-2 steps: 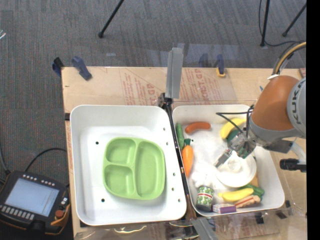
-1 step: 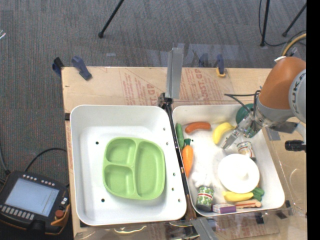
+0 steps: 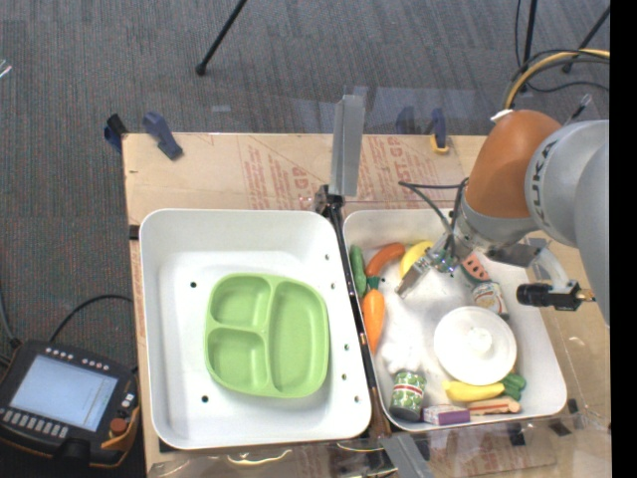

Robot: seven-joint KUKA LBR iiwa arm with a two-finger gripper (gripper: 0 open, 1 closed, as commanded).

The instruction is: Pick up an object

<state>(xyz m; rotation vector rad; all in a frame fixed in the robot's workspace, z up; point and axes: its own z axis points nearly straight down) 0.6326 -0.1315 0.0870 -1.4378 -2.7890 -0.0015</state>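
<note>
A: Right-hand bin (image 3: 553, 371), upper-left corner: hand (image 3: 423, 270) low over a crowded cluster. Whether it is apart or together, cannot tell.

B: Likely target?

A: Yellow banana (image 3: 414, 255), just beside the orange carrot (image 3: 384, 258), near the green cucumber (image 3: 357, 270).

B: Risks?

A: Curved, smooth skin; it may slip. Tight neighbours may get nudged or pinched instead.
</note>
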